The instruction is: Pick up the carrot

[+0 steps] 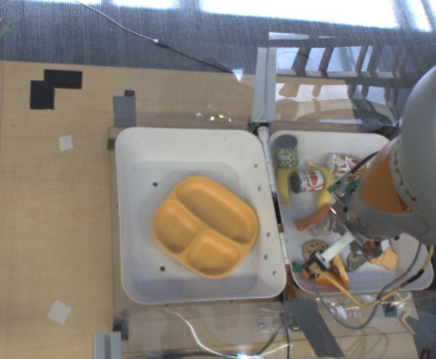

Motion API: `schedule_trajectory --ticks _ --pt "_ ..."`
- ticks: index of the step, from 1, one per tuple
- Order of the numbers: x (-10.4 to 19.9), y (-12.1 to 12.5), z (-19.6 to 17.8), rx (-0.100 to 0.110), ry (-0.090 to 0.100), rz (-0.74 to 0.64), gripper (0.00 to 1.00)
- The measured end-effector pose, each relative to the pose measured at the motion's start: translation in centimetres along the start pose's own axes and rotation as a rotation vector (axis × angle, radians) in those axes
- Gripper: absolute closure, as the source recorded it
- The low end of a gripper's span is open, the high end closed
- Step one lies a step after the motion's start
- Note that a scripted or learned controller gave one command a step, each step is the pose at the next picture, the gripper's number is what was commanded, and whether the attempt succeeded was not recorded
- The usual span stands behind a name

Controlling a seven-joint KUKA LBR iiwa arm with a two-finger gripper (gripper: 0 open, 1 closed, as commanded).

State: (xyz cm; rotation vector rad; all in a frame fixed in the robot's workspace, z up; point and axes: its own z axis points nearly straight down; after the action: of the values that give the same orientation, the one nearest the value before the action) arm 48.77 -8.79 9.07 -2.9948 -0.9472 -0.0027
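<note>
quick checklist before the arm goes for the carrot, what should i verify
1. Carrot found: ok, probably the bright orange pointed piece at the front of the right bin.
2. Hand over the right bin: ok, above its front half, near the carrot.
3. Carrot fully in view: not ok, parts of the arm cover some of it.
4. Room around the carrot: not ok, a cookie and a cheese wedge lie close.
5. Lookalike ruled out: cannot tell, a duller orange piece lies near the banana.
</note>
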Motion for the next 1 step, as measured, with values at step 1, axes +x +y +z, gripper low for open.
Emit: schedule_trajectory --ticks 1 --pt "0.24 0.08 -1.15 -0.003 0.005 -0.009 1.00"
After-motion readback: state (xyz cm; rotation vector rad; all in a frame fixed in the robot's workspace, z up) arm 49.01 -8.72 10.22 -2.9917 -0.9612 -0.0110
